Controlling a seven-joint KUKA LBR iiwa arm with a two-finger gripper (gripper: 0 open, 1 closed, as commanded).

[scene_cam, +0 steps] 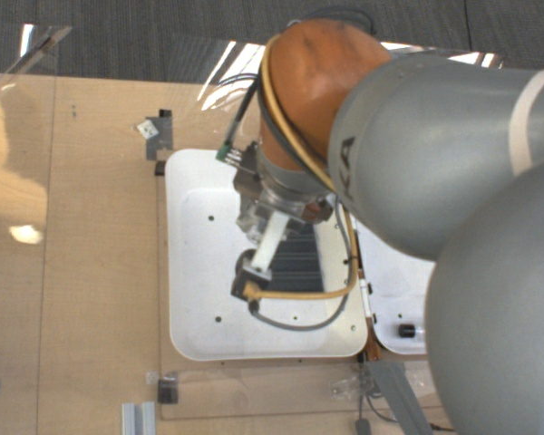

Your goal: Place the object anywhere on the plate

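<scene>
The arm's orange-banded wrist [322, 80] hangs low over the left white bin [199, 270] and covers much of its middle and right side. Below the wrist, the gripper [288, 217] points down into the bin. A dark ribbed rectangular thing [299, 265] lies flat on the bin floor directly beneath the gripper, with its upper part hidden by the gripper. Whether anything is held is hidden from this angle.
The right bin [394, 288] is largely covered by the grey arm; a small dark thing [406, 331] sits near its front left corner. Small metal fixtures stand on the wooden bench at the back left [159, 134] and front left [167, 389].
</scene>
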